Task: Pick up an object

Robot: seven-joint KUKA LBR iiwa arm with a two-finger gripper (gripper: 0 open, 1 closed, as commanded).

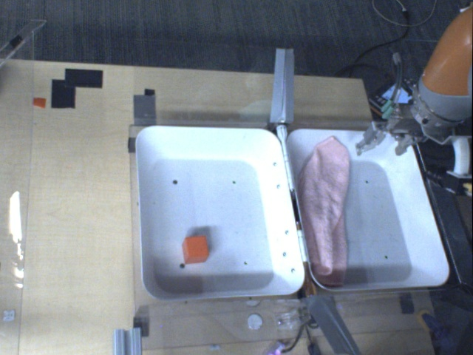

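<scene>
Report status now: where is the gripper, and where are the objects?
Gripper open, holding nothing, over far edge of right bin. Pink cloth along that bin's left wall. Orange block in left bin. Nothing in the way.

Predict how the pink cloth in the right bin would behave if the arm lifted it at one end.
The pink cloth looks soft and folded, so it would probably droop and unfold. Likely light. Lying against the right bin wall, it may drag.
</scene>
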